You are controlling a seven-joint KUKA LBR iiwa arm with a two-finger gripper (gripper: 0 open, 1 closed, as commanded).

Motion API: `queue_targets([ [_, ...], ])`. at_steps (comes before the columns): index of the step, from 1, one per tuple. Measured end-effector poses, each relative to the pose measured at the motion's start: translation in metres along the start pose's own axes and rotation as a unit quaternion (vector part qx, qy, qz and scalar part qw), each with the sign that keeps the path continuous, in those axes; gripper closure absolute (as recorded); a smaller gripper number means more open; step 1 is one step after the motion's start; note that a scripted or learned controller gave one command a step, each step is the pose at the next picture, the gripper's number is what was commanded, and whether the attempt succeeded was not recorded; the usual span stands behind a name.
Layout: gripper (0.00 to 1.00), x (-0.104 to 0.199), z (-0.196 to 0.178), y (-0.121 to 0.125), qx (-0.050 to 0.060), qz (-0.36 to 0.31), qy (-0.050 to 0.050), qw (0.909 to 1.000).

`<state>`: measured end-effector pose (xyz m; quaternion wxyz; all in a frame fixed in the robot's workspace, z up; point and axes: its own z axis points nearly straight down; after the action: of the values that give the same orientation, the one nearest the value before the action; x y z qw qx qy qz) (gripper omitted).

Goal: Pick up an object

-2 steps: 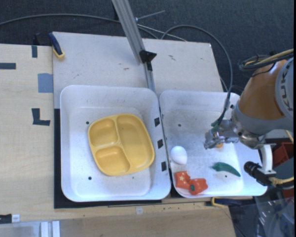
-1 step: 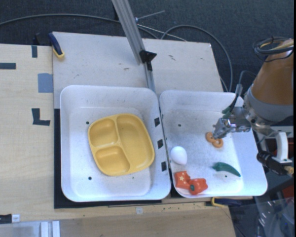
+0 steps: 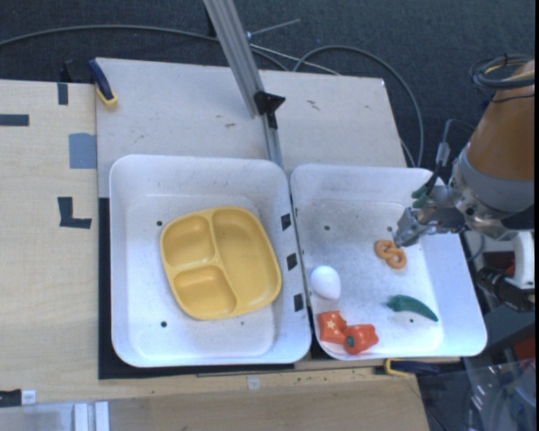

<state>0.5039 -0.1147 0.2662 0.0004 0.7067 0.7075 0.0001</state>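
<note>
In the right bin (image 3: 350, 196) lie a small orange pretzel-shaped piece (image 3: 392, 254), a white egg (image 3: 325, 282), a green pepper-like piece (image 3: 412, 307) and a red-orange toy (image 3: 346, 330). My gripper (image 3: 406, 233) comes in from the right and hangs just above and right of the orange pretzel piece, its tip close to it. The pretzel piece still rests on the bin floor, and nothing shows between the fingers.
The left bin (image 3: 135, 187) holds a yellow three-part plate (image 3: 220, 262). A metal pole (image 3: 238, 43) slants down to the divider between the bins. Cables run across the dark floor behind the bench.
</note>
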Motion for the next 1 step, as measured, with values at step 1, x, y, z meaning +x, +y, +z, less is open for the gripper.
queue_targets([
  [1, 1.00, 0.0521, -0.0013, 0.0311, 0.000, -0.003, 0.001, 1.0000],
])
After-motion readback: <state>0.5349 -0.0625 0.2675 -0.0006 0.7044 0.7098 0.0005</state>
